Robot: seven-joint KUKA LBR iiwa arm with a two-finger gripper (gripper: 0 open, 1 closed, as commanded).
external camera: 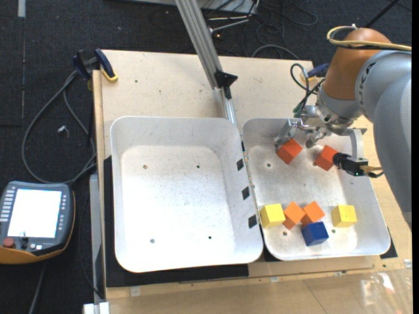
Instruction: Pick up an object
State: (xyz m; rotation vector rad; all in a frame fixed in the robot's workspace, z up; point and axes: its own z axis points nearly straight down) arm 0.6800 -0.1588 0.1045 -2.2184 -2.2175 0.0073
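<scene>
Nearest, in the right bin (366, 237): one blue cube (315, 233), two yellow cubes (272, 214), two orange cubes (314, 210). Farther back, two more orange cubes (289, 151), both tilted cornerwise, no long axis. Above these, the gripper (302, 133); grasp and finger spread impossible to judge.

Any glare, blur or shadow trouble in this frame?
Camera view: even, soft lighting; blocks cast only faint shadows in the right bin; the teach pendant screen is washed out white; the gripper area looks slightly soft.
</scene>
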